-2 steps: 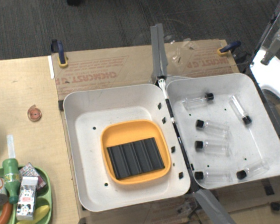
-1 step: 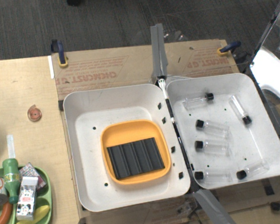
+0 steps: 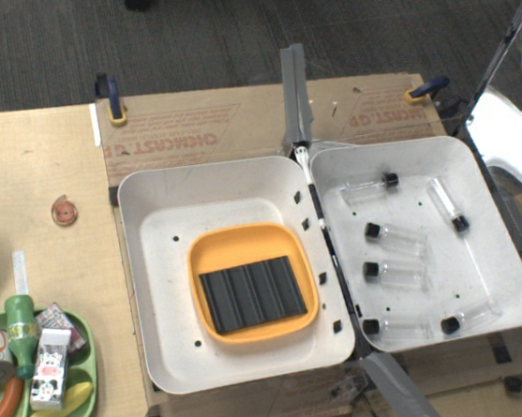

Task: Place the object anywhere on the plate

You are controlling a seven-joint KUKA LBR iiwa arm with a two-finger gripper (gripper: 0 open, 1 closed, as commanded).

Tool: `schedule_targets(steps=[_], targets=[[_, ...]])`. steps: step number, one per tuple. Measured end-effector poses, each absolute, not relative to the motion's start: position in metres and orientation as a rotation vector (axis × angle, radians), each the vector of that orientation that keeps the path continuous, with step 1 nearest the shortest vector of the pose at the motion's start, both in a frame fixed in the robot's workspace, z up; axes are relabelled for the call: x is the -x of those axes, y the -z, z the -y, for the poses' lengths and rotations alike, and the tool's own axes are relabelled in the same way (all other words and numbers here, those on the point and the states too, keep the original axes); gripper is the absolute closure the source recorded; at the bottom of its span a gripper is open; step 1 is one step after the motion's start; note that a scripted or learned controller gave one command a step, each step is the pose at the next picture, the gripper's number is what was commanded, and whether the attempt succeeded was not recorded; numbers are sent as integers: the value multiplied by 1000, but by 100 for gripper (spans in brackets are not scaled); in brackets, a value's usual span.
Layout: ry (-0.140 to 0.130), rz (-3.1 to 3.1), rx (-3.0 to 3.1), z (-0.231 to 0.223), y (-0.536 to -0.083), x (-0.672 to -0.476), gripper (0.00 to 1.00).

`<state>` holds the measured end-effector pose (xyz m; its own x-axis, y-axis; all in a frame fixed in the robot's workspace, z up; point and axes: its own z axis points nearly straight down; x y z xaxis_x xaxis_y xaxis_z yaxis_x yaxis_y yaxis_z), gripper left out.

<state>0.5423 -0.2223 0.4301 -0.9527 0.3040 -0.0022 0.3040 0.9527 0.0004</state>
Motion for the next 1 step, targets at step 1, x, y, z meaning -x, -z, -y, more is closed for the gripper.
schedule_targets(steps=[1], targets=[[0,-3129,-248,222,-415,-483,0]])
